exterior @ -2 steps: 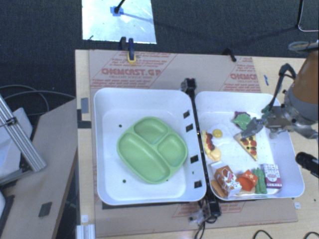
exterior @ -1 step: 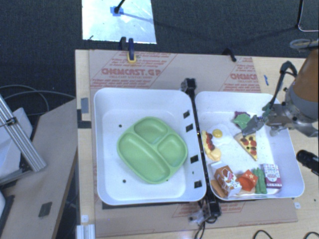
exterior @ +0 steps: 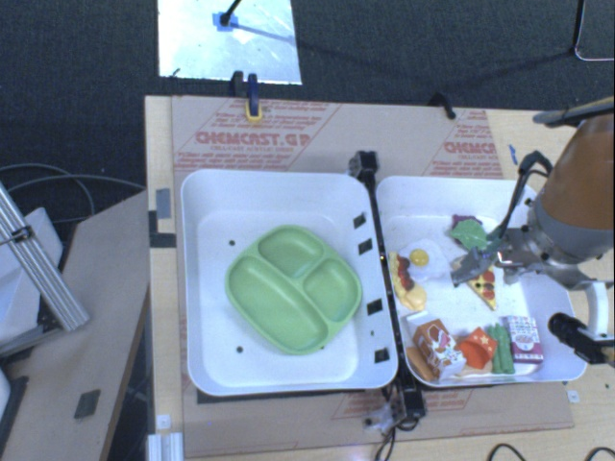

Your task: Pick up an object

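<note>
Rounded three-compartment green plastic tray [exterior: 294, 288] in smooth white bin [exterior: 207, 257].

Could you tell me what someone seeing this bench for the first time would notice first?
The green divided plate stands out most, lying alone in the middle of the left bin. Next comes the colourful jumble of toy food in the right bin, with a red-and-white carton near its front right corner. The grey and orange arm reaches in from the right, its gripper low over that bin.
</note>
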`<state>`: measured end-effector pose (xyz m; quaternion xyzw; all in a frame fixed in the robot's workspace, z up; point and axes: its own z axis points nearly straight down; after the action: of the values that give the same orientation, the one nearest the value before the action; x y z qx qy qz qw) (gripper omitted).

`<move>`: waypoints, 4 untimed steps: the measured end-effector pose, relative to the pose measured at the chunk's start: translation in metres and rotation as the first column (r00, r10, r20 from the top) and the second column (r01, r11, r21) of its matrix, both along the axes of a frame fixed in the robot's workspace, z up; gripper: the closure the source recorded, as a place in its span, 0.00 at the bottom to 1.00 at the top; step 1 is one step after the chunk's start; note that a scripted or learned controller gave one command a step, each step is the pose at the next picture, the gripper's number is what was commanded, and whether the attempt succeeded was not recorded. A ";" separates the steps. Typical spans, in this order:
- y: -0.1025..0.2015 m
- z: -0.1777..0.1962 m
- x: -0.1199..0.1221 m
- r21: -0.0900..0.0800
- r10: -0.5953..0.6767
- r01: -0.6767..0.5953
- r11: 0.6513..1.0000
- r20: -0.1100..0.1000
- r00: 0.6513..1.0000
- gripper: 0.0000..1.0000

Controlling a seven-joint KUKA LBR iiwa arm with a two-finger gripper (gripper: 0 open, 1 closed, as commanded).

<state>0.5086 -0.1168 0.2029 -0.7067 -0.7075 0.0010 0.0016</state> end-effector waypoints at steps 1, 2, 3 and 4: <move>-0.006 -0.061 -0.002 0.000 -0.001 0.001 1.000 -0.001 1.000 0.00; -0.006 -0.113 -0.002 0.000 0.000 0.000 1.000 0.002 1.000 0.00; -0.006 -0.100 -0.001 -0.001 0.001 -0.001 1.000 0.006 1.000 1.00; 0.002 -0.052 -0.004 -0.001 0.004 -0.004 1.000 0.008 1.000 1.00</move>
<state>0.5043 -0.1149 0.1513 -0.7054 -0.7088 -0.0014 -0.0018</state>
